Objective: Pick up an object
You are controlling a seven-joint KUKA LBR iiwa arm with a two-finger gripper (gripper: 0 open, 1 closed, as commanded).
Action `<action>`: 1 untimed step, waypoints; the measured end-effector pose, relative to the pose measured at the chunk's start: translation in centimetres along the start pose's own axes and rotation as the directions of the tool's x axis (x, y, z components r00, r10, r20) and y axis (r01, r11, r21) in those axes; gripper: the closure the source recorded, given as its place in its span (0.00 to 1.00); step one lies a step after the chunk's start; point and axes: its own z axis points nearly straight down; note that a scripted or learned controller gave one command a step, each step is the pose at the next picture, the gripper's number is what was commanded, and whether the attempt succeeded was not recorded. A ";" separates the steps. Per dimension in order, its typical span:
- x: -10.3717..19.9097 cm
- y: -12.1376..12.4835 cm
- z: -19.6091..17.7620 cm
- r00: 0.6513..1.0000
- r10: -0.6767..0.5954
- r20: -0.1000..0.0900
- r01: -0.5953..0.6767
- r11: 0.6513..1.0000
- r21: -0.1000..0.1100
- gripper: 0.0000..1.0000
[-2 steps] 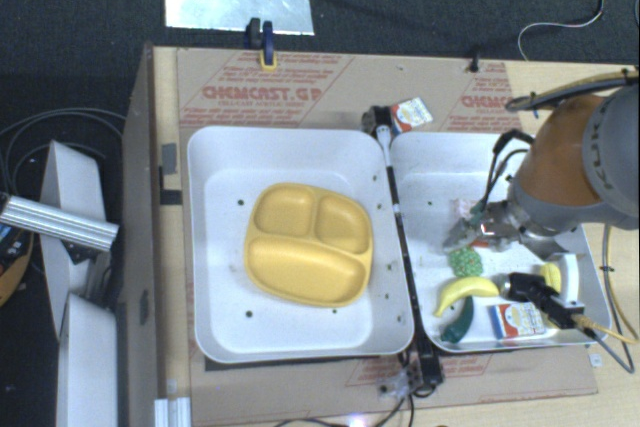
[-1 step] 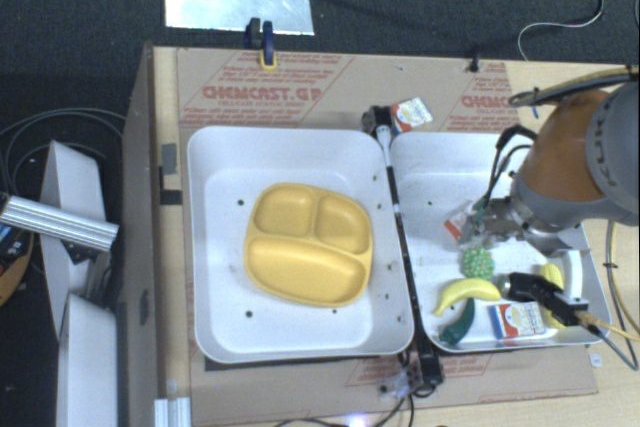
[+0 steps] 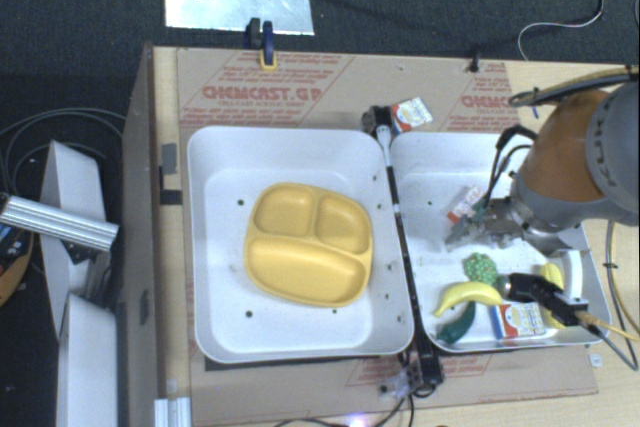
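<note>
Yellow divided tray (image 3: 305, 245) sitting in left bin (image 3: 215, 215). Banana (image 3: 470, 296) lying in right bin (image 3: 430, 170) beside green knobbly toy (image 3: 481, 267); looking light, stiff, slippery — pinching mid-curve advisable. Tool (image 3: 468, 227) hovering just above; finger state: cannot tell.

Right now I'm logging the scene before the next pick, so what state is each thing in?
yellow divided plate: upright, lying flat in the left bin
banana: lying on its side in the right bin
green toy: resting just above the banana
small carton: lying flat near the bin's front edge
hand: low inside the right bin
</note>
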 end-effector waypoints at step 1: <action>0.8 -5.6 1.0 1.000 0.001 0.000 -0.001 1.000 0.002 0.00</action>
